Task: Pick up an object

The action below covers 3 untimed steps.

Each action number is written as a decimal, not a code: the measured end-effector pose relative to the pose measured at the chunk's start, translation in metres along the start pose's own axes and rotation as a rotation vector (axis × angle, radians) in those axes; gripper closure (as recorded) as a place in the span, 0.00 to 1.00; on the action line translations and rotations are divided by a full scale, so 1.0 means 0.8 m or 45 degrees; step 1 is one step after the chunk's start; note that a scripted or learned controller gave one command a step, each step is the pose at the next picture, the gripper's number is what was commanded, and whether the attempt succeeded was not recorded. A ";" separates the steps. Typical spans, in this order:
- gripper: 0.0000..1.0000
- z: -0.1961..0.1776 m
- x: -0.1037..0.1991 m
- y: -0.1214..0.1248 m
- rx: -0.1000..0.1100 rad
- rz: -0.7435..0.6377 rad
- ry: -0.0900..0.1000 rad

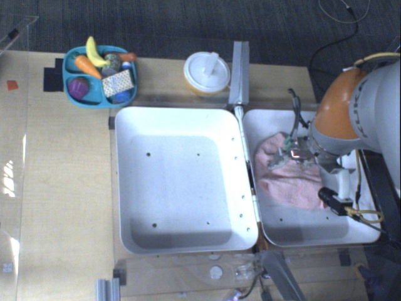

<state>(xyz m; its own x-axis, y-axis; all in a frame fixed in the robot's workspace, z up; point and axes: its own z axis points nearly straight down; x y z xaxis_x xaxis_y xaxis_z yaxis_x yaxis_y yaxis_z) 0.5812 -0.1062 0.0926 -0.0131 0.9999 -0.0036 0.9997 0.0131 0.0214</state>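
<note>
A robotics lab. A pale wooden worktop holds two shallow white bins side by side, with a grey and orange industrial robot arm reaching in from the right. Loose black cables lie on dark carpet behind, and a blue tray of toy food sits nearby.

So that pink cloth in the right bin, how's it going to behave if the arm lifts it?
Likely floppy: the pink cloth lies rumpled in folds in the right bin, so it would probably drape and hang from wherever it is pinched. It looks light for its spread. It seems unlikely to roll or slip, but a shallow pinch by the tool might catch only one fold.
</note>
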 end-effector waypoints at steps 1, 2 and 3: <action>0.00 0.001 0.025 0.042 0.003 -0.253 0.001; 0.00 0.005 0.021 0.110 0.032 -0.353 0.010; 1.00 -0.013 0.021 0.115 0.013 -0.362 -0.001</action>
<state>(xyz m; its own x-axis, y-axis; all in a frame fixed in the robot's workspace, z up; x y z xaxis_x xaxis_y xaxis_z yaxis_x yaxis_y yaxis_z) 0.6727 -0.0884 0.1047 -0.2926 0.9562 -0.0089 0.9562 0.2927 0.0091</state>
